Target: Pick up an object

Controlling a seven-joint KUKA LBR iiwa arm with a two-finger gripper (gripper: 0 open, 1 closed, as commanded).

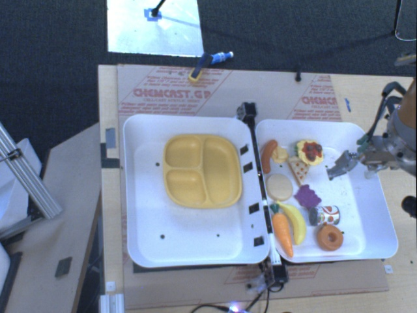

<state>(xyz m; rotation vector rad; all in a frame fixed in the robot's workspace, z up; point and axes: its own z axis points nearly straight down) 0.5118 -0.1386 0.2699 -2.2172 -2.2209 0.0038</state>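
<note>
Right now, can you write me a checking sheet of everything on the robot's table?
Surface: wooden bench with two white bins side by side, left bin and right bin.
Job's things: toy food in right bin: carrot, banana, donut, hot dog, cookie, small can.
Clutter: yellow divided plate in left bin.
Grippers: gripper above right bin, touching no toy.
Cables: black cable on carpet.
Surroundings: dark carpet, blue-and-yellow tool.

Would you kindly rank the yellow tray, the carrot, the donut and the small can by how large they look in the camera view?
1. Yellow tray
2. Carrot
3. Donut
4. Can
The donut and can look close in size, so their order is uncertain.
</note>
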